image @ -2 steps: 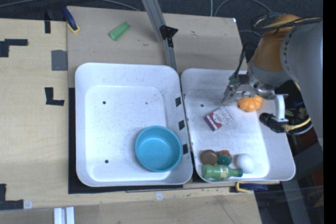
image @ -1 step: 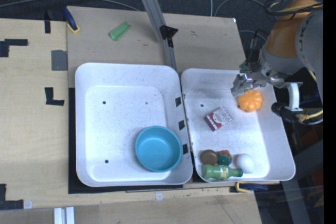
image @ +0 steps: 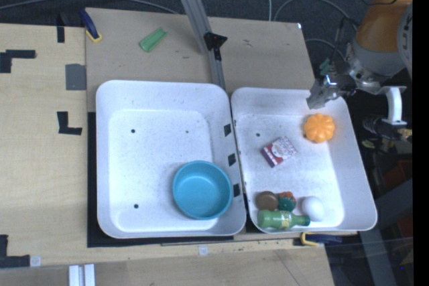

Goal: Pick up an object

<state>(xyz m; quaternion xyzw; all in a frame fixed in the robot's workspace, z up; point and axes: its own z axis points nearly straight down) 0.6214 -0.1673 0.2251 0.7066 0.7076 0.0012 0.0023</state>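
- Here's the arm (image: pixel 382 23), coming in from three o'clock, grey body with the orange band showing at the top right corner of the view.
- The gripper (image: pixel 322 96) sits over the far right rim of the right bin (image: pixel 348 164), around one o'clock of that bin; whether the claw is apart or together, I cannot tell from this angle.
- Nothing is visible between the claw's tips.
- Just below it, at about five o'clock from the gripper, lies the orange pumpkin-like ball (image: pixel 319 128), close to the gripper but apart from it.
- At the bin's centre there's a small red-and-white packet (image: pixel 279 151), tilted, lying on its own.
- Down at six o'clock of the right bin we have a cluster: a brown round piece (image: pixel 267 200), a small teal-and-orange item (image: pixel 287 201), a white egg (image: pixel 313 208) and a green bottle (image: pixel 281 219) lying on its side along the near wall.
- Over in the left bin (image: pixel 120 137), a blue bowl (image: pixel 202 189) sits upright at five o'clock, near the wall shared with the other bin.
- Beyond the bins, at twelve o'clock, a green block (image: pixel 153 39) rests on the bench (image: pixel 261 57), beside a slanted grey metal pole (image: pixel 191 0).
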